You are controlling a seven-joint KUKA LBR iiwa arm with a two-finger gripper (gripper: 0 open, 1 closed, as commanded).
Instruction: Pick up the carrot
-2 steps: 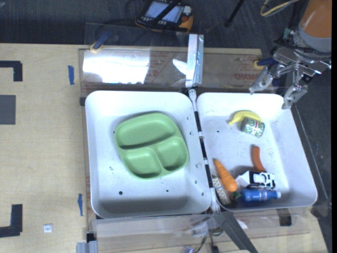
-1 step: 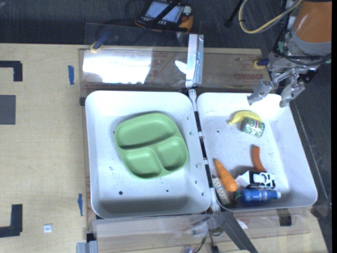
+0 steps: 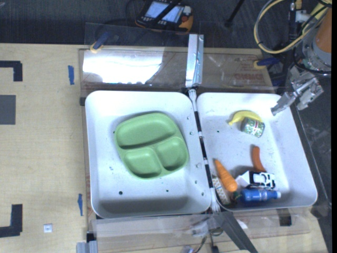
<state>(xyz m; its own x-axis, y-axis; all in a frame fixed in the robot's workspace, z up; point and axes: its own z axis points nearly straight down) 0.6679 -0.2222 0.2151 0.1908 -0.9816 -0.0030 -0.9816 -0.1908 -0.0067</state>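
Bright overhead light, glare on rear panel [image 3: 126, 67].

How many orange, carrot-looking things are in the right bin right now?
2. The carrot lies near the bin's left wall, tip pointing up-left. A thinner orange-red piece lies further right, above the blue bottle. More could be hidden under the clutter.

Pale wooden bench top [image 3: 42, 157] at left, marked with black corner brackets [image 3: 15, 70] and short strips of blue tape [image 3: 71, 74]. Dark floor [image 3: 63, 9] along the top, crossed by thin black stand legs [image 3: 239, 4]. Near the top middle, a small handheld device with a lit screen [image 3: 163, 12]. Yellow and black cables [image 3: 276, 22] looped at top right. Clear plastic sheet [image 3: 126, 65] behind the bins, catching a bright glare from overhead light. Upright metal strip [image 3: 194, 59] at its middle.
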